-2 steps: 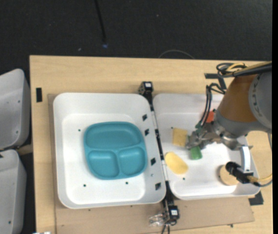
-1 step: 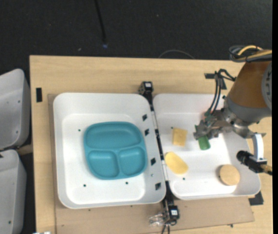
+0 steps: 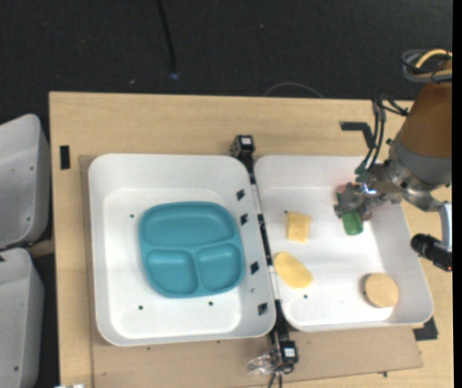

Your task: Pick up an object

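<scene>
In the right bin lie a pale yellow block, a rounded yellow piece and a round tan disc. A small green object sits in the bin's upper right part. My gripper hangs directly over the green object's top end, close to it or touching it, and hides that end. The grey arm with its orange band comes in from the right.
The left bin holds a blue divided plate. A black clip strip runs between the two bins. A black cable loops beside the wrist above the right bin's back rim.
</scene>
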### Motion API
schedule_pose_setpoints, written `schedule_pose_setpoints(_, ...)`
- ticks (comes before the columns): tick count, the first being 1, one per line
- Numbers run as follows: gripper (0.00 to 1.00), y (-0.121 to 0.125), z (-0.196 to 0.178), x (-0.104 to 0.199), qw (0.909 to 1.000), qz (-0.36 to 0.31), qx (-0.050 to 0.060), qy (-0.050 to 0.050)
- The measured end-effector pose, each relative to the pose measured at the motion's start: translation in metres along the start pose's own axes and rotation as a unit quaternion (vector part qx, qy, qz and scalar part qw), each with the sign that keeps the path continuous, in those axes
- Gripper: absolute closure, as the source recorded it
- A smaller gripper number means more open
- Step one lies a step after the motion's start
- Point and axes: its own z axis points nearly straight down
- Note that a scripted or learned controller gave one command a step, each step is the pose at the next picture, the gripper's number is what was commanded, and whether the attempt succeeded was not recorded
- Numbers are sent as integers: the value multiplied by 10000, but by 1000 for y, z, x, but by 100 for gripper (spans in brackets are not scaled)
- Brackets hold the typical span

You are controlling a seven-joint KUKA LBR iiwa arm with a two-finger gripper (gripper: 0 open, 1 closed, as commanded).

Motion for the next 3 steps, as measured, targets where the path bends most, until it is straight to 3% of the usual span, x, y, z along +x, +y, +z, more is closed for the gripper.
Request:
schedule_pose_setpoints(2,100,-16,6,107,10000,-15,36,14)
schedule_pose_setpoints(3,100,-14,-9,161,10000,-25,24,19)
